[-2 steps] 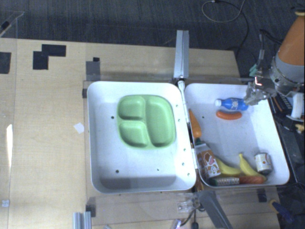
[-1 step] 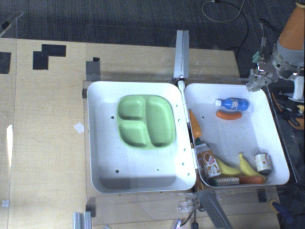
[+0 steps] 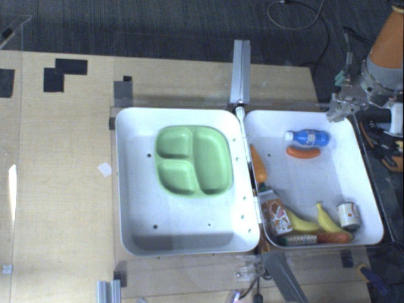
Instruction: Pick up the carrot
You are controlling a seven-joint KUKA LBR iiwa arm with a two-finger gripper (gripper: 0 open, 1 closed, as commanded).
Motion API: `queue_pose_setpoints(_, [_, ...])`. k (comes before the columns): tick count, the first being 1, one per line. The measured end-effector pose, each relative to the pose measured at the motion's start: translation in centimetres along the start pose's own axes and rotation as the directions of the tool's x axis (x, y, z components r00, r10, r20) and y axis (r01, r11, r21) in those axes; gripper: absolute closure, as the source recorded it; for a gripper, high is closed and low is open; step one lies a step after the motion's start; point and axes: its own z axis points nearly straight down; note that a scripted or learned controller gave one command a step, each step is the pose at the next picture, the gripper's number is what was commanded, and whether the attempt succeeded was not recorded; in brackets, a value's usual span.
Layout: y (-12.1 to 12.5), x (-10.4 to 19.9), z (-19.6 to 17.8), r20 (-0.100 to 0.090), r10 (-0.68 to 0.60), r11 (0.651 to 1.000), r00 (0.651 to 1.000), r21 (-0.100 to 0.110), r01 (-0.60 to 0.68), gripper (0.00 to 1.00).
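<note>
The carrot (image 3: 257,163) is a slim orange piece with a dark green end, lying along the left wall of the right bin (image 3: 360,169). My gripper (image 3: 338,108) hangs at that bin's far right corner, well away from the carrot and across the bin from it. Nothing shows between its fingers.
A blue bottle (image 3: 308,137) and an orange-red sausage (image 3: 303,152) lie at the far side of the right bin. Along its near wall sit a small carton (image 3: 274,214), bananas (image 3: 314,219), a red-orange item (image 3: 331,237) and a can (image 3: 348,216). A green divided plate (image 3: 192,160) is in the left bin (image 3: 136,188).
</note>
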Motion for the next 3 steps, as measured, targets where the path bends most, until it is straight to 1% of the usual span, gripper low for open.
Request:
queue_pose_setpoints(1, [0.1, -0.4, -2.4, 0.001, -0.291, 0.957, 0.957, -0.003, 0.291, 1.0])
queue_pose_setpoints(3, [0.5, -0.1, -5.1, 0.011, -0.304, 0.953, 0.953, -0.018, 0.304, 1.0])
